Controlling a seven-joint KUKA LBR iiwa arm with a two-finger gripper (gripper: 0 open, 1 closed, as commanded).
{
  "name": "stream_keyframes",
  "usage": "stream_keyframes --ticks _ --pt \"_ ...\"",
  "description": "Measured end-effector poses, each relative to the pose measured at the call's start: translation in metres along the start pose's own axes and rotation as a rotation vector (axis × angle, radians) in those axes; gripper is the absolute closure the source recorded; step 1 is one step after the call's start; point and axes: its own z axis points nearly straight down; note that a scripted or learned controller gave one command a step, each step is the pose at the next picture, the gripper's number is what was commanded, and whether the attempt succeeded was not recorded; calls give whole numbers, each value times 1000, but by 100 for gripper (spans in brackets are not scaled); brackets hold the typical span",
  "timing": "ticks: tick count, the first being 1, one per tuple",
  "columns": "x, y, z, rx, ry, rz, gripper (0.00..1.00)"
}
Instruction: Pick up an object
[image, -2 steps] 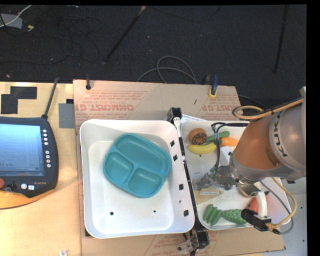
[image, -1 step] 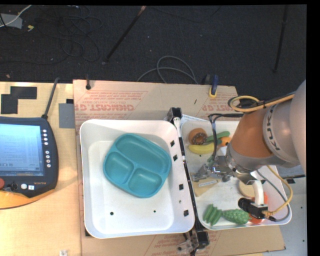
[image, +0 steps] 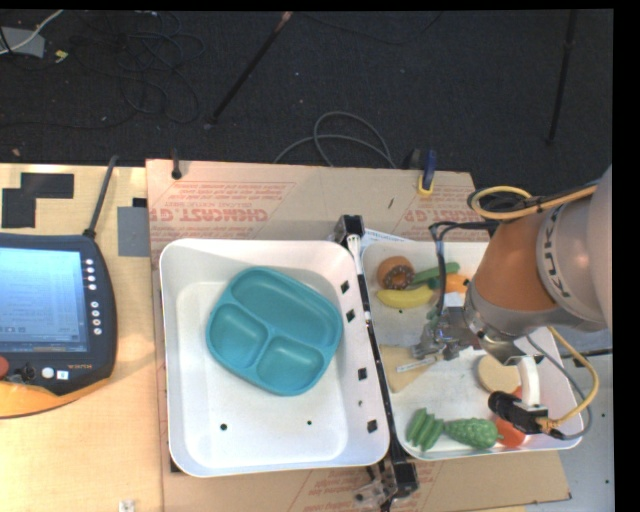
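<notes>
The gripper (image: 437, 338) is lowered into the right bin (image: 570, 440), just below the banana (image: 403, 297) at the bin's far-left corner; whether anything is gripped cannot be told (metal parts blur together). A straight, centred descent is advised before closing.

You can't tell how the gripper (image: 436, 338) stands; it blurs over the right bin (image: 572, 440). The arm (image: 520, 280) hides part of that bin's floor and runs off the right edge. A tan flat piece (image: 494, 374) sits half covered, too vague to name.
</notes>
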Motion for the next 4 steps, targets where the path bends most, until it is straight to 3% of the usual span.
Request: stream_keyframes --ticks 1,2,3,4 --pt "60 0 -91 4 23 -15 100" --pt "59 -2 -85 14 21 -12 0" --pt "8 -23 19 18 20 -5 0" --pt "8 -22 5 16 21 -5 100"
